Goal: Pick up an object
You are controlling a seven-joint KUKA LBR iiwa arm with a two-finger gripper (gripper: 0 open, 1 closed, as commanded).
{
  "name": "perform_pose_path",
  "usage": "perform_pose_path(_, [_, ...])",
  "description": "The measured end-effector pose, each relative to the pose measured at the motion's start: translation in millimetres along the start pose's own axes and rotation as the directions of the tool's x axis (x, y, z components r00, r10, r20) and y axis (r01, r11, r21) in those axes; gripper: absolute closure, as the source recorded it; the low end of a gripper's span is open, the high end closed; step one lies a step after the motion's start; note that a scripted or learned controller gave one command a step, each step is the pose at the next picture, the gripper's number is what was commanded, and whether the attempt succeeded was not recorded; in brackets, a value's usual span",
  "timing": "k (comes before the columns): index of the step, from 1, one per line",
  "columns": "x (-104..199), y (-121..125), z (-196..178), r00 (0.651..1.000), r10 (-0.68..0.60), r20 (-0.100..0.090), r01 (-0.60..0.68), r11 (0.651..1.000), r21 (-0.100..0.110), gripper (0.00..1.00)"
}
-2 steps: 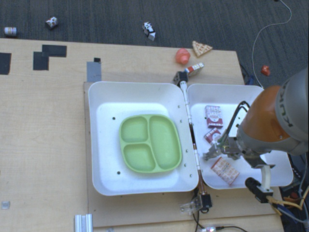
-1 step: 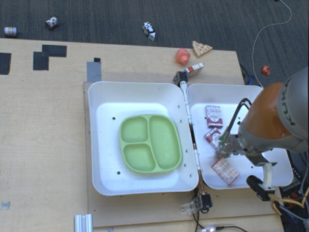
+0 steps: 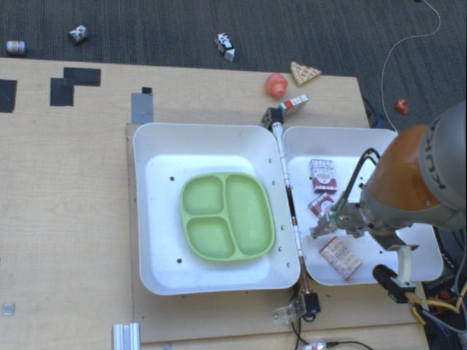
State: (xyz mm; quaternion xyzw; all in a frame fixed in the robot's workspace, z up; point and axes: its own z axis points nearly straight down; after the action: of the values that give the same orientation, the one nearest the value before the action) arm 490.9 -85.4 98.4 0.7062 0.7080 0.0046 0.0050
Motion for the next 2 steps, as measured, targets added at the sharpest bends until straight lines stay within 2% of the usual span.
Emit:
perform_pose_path(1, [0.8, 1.5, -10.4, 1.000, -0.003, 0.000, 0.003, 1.000, -0.004, 1.00])
perform_pose_path(2, [0.9, 1.4, -10.4, 1.000, -0.002, -0.001, 0.002, 1.000, -0.003, 0.00])
